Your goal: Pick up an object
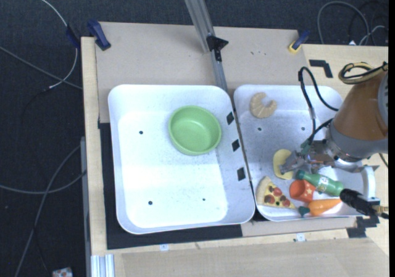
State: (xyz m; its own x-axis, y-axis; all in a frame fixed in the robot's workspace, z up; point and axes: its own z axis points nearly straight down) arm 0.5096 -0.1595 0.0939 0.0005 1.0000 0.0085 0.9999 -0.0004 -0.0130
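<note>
Camera view puts us above a pale wooden bench [160, 53] carrying two shallow white plastic bins side by side. We see a light green round plastic bowl [195, 129] sitting upright in the upper middle of the left bin [142, 208], well apart from everything else. The right bin [290, 124] holds a tan crescent-shaped toy biscuit [263, 105] near its far wall, and a cluster of toys at its near end: a yellow flat round piece [282, 161], a wedge-shaped toy pizza slice with red dots [273, 194], a red toy pepper [302, 190], a green toy bottle [322, 182] lying on its side, and an orange toy carrot [323, 206] against the near wall.

Our grey arm with its orange band [364, 115] comes in from the right and bends down over the near end of the right bin. Its jaws [303, 163] sit low, just beside the yellow piece and just above the pepper and bottle. We cannot tell whether the jaws are open or closed, nor whether they touch any toy. A black cable [307, 94] loops from the wrist over the bin.
</note>
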